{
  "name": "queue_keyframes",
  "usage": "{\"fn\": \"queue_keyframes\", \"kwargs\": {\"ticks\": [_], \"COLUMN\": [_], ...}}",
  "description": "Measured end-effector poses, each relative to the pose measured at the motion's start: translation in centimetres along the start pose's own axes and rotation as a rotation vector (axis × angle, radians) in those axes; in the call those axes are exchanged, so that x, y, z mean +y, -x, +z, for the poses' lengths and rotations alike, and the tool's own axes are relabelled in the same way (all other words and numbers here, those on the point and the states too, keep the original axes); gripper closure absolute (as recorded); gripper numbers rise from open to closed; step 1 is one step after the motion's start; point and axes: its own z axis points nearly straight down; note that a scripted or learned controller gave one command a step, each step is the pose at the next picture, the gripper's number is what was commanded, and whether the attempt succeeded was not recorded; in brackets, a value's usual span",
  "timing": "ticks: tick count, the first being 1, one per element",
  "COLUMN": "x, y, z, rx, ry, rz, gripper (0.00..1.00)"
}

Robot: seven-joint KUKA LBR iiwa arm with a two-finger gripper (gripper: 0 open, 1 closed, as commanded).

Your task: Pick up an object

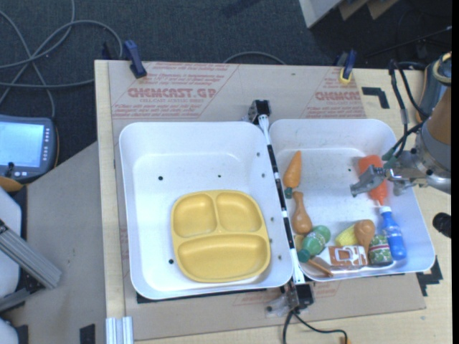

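Over the right bin (337, 131), the gripper (367, 183) hangs beside an orange-red object (373, 167); whether it grips it, I cannot tell. A yellow divided plate (219, 235) sits in the left bin (143, 192).

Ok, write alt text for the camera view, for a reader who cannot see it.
The arm's tool hangs over the right bin, next to an orange-red item, above a heap of toy food that includes a carrot and a blue bottle. The left bin holds a yellow divided plate.
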Motion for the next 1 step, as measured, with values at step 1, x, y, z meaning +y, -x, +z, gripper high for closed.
{"fn": "queue_keyframes", "kwargs": {"ticks": [1], "x": [3.62], "y": [5.40], "z": [4.81], "rx": [-0.004], "ry": [0.001], "rz": [0.003], "gripper": [0.00]}}
